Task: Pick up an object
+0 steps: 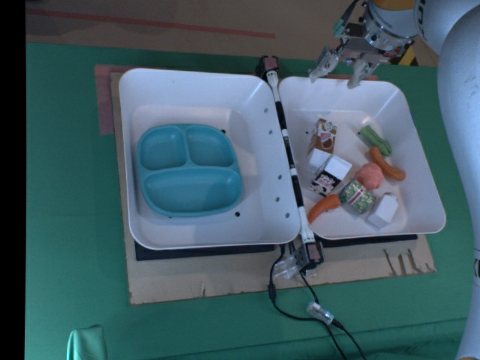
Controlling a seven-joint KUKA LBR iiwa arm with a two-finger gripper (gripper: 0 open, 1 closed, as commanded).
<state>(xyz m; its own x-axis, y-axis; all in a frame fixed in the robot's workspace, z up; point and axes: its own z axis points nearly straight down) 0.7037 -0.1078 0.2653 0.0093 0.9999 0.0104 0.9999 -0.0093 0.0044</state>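
The right bin [420, 156] holds the pile to choose from: a pink ball [369, 174], a round can [357, 196] touching it, an orange carrot [324, 207] by the divider, a second orange piece [387, 164] beside a green vegetable [373, 138], 2 small printed cartons [325, 135] [328, 178] and a white block [383, 211]. Most of them crowd together in the near half of the bin, touching or nearly so.

The upper carton stands a little apart from the rest, so it looks the easiest target; a good try would bring the fingers straight down astride it, lined up across its narrow side, clear of the neighbours. The carrot by the wall seems harder, since 1 finger could strike the rim.

The gripper [339, 66] hangs over the far rim of the right bin with its 2 fingers spread and nothing between them. The left bin [150, 88] carries a blue divided plate [187, 169].
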